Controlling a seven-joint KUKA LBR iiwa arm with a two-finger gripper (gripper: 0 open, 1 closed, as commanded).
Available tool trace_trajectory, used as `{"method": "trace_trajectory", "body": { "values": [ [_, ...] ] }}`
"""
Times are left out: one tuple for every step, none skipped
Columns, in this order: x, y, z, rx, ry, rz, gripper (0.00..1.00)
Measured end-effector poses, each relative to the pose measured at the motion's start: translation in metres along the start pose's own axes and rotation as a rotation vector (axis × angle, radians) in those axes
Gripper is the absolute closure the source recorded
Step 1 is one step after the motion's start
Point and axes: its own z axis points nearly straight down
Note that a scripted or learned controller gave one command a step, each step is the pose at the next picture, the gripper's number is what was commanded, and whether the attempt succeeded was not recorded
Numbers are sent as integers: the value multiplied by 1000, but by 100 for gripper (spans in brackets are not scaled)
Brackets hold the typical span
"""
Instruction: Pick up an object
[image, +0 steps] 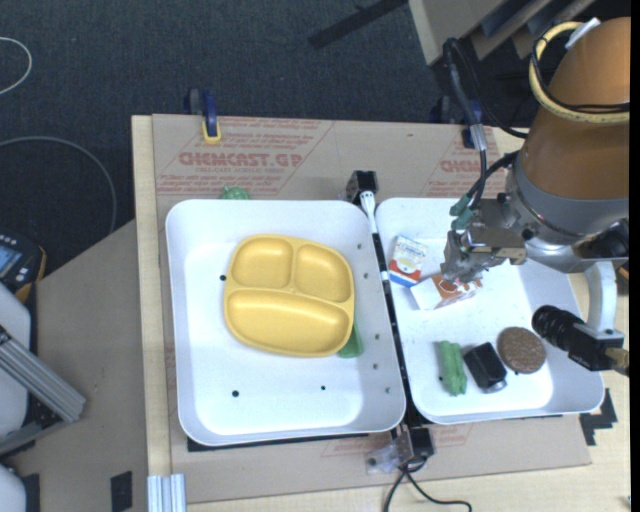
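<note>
Nearest the camera in the right-hand shallow white bin (560, 400), a green plastic piece (452, 366), a small black block (487, 366) and a brown round disc (521, 350) lie loose along the front, well apart from the gripper (462, 268). Farther back, the gripper hangs low over a red-and-white crumpled packet (450, 290), apparently to grasp it, with a white carton-like packet (408, 256) just beside. In the left-hand white bin (200, 320), a yellow three-compartment plastic plate (290, 295) rests flat.
</note>
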Motion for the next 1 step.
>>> {"method": "trace_trajectory", "body": {
  "values": [
    [42, 0, -31, -1, 2, -8, 100]
  ]
}}
